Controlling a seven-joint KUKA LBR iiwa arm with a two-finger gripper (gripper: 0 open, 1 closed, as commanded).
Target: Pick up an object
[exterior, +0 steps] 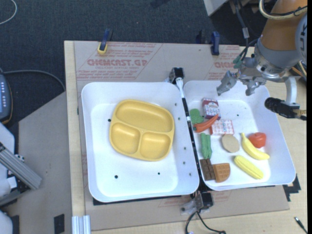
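The grey two-finger gripper (240,83) is hovering with fingers spread apart and holding nothing above the right shallow white bin's (282,145) far edge, where small plastic toy foods (229,145) are lying scattered.

The arm (285,18) is cut off by the top and right edges.
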